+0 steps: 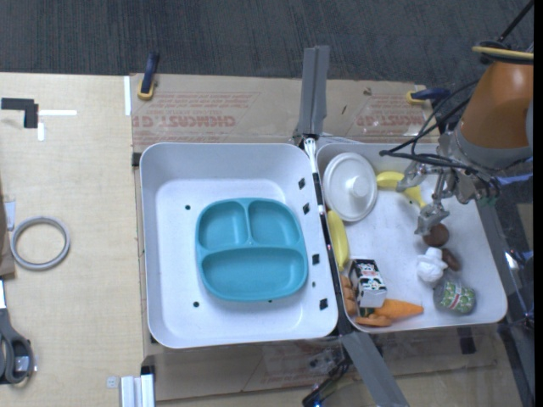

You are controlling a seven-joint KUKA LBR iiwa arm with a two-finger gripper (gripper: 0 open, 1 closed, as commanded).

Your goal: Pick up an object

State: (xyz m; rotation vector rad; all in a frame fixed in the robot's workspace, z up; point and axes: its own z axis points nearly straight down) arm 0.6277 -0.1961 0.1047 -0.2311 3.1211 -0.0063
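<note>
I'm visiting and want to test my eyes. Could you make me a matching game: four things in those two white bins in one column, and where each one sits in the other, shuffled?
Things:
1. blue divided plate
2. white bowl
3. carrot
4. green ball

Places:
A. near corner of the right bin, on the arm's side
B. middle of the left bin
C. near edge of the right bin, beside the small printed carton
D. far end of the right bin, close to the divider

Pairs: 1-B, 2-D, 3-C, 4-A

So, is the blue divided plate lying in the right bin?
No, the blue divided plate lies in the left bin, while the right bin holds the banana, carrot and other small items.
</note>
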